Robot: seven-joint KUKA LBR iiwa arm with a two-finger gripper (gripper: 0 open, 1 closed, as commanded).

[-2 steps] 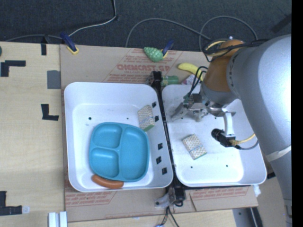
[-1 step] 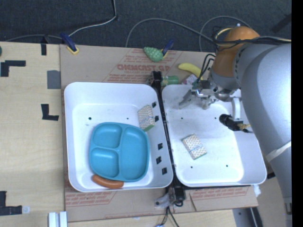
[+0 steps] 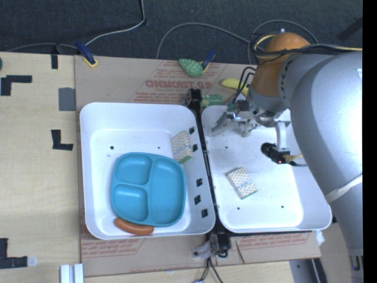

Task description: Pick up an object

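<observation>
My gripper [image 3: 235,122]: fingers' state, cannot tell. Nearest item: patterned packet [image 3: 241,182], just below it. I'd centre above it, descend squarely, clear of the bin wall [image 3: 207,158].

**benchwatcher:** so the left bin [image 3: 94,158] has a blue divided plate [image 3: 148,188], an orange sausage [image 3: 134,226] touching its front edge, and a small patterned packet [image 3: 182,145] leaning by the right wall.

**gripfan:** yep, and the right bin [image 3: 306,214] has another packet [image 3: 241,182] lying flat, with the gripper [image 3: 238,122] near the bin's back-left corner.
</observation>
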